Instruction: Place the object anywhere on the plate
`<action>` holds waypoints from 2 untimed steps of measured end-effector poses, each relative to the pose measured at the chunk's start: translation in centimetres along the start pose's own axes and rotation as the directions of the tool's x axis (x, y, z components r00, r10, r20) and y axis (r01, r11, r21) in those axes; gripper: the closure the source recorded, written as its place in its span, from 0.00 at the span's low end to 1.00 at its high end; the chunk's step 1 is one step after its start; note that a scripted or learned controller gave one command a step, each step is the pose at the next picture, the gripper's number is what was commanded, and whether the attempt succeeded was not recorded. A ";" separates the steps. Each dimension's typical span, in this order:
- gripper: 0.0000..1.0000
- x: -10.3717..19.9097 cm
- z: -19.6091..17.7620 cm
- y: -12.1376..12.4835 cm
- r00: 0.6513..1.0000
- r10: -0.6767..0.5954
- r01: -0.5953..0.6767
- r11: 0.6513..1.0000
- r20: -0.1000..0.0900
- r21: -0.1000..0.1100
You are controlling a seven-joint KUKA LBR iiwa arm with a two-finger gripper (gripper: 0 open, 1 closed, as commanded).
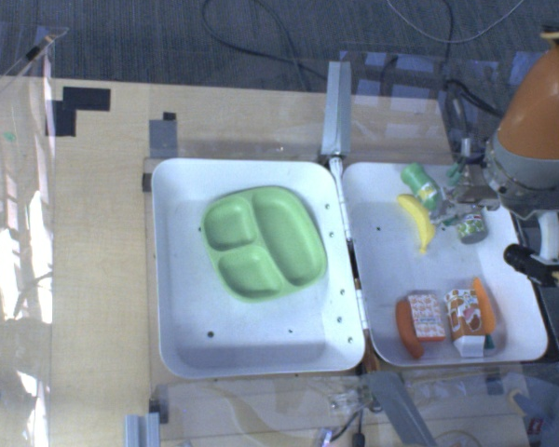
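Two white bins are seen side by side on the wooden bench, and the claw [458, 205] is lowered into the upper part of the right bin [526, 347], reached in from the right under the grey arm with its orange band [540, 91]. Whether the claw is released or clenched cannot be told, since its tips are lost among the small things beneath it. Just left of the claw a green can [419, 186] is seen lying tilted, and just below that a yellow banana [416, 222] is laid lengthwise, its upper end near the can. A small round greyish object [472, 228] is seen close under the claw; what it is cannot be made out. Nothing can be seen clearly gripped.

Lower in the same bin two small cartons are found well apart from the claw: an orange-edged one [422, 322] on the left and a white and orange one [469, 321] just beside it on the right.

In the left bin [182, 343] a green plate [261, 242] with three compartments is set near the middle. None of the objects is placed on it.
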State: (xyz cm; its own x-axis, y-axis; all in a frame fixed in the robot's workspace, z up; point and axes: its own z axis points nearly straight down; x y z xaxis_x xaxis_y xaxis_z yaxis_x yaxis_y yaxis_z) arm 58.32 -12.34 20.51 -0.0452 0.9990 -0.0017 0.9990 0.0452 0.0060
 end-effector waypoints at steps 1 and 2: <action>1.00 -7.7 -9.3 1.9 1.000 -0.026 0.027 1.000 0.002 -0.002; 1.00 -5.9 -4.2 4.9 0.996 -0.090 0.090 0.996 0.001 0.001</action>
State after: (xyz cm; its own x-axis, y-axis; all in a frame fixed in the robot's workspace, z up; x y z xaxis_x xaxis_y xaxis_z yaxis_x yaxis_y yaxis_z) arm 63.43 -18.01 24.71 -0.1354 0.9908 -0.0028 0.9908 0.1355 0.0050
